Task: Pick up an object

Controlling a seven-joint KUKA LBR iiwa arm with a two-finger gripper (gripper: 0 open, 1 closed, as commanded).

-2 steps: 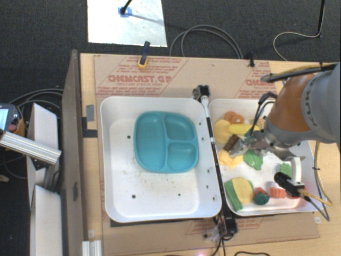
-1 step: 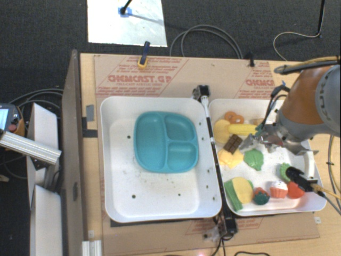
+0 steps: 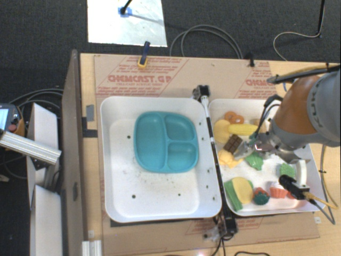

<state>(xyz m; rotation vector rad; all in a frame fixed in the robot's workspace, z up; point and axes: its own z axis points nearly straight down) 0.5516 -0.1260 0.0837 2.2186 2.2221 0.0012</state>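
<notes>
End effector (image 3: 249,147) is low in the right bin (image 3: 314,204). Brown block (image 3: 232,142) lies just to its left, long axis slanted; green piece (image 3: 255,161) just below. Whether it is apart or together: cannot tell. Board under the bins reads "CHEMCAST GP" (image 3: 139,79).
</notes>
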